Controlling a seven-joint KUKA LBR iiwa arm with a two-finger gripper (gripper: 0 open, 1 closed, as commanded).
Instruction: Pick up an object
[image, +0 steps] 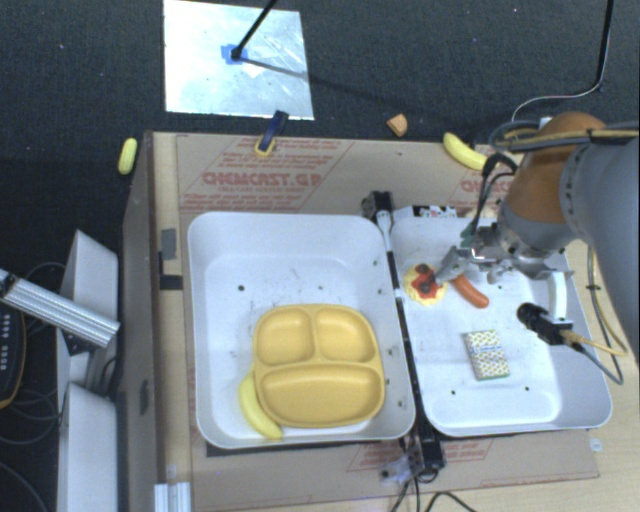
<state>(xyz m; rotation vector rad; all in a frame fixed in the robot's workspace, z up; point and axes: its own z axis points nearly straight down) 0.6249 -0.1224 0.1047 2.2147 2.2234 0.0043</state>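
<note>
My gripper (447, 266), fingers spread and holding nothing, hangs in the right bin (575, 400) with the orange sausage (471, 291) at its four o'clock, so I should centre over that piece before lowering and closing.

A silver sheet (238, 58) lies on dark carpet (70, 80) beyond the cardboard-covered bench (300, 170).
</note>
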